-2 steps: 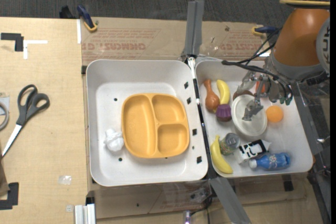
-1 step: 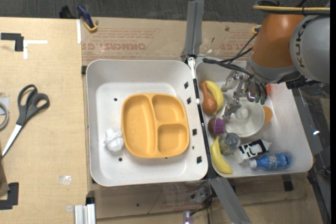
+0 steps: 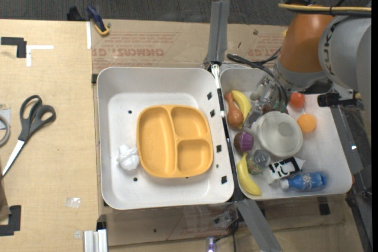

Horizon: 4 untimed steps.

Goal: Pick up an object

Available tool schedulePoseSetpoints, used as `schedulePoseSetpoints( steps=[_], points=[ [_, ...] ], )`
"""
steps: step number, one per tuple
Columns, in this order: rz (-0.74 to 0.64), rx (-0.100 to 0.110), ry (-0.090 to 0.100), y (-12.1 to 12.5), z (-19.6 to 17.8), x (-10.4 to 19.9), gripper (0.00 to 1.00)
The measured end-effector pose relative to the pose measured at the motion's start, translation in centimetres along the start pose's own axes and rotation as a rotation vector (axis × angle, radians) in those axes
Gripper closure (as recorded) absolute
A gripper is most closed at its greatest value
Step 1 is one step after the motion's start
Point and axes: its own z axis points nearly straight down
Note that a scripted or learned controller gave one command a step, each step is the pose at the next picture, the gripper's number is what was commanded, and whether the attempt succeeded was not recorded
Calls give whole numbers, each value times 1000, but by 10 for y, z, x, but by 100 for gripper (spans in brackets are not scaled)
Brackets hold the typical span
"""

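The right bin (image 3: 339,144) is crowded: two bananas (image 3: 248,177), a white bowl (image 3: 281,133), a blue bottle (image 3: 306,181), an orange ball (image 3: 306,123) and a purple fruit (image 3: 243,140). The hand (image 3: 264,94) hangs over that bin's far left corner, beside the upper banana; its opening cannot be told. The left bin (image 3: 109,144) carries one yellow tray (image 3: 174,140).

The bench (image 3: 47,174) bears two white bins (image 3: 112,144), scissors (image 3: 26,124).

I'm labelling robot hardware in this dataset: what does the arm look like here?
The arm has rounded light grey housings with an orange band above the wrist. Black cables trail beside it. The gripper is a small silvery metal assembly.
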Motion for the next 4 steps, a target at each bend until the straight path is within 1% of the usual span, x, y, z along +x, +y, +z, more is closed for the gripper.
schedulePoseSetpoints(
  steps=[1, 2, 3, 4],
  points=[
    [44, 0, -2, -71, -1, -36, 0],
    [113, 0, 4, -27, 1, 9, 0],
    [109, 1, -1, -27, -9, 7, 100],
    [172, 1, 3, 33, -156, 10, 100]
  ],
)
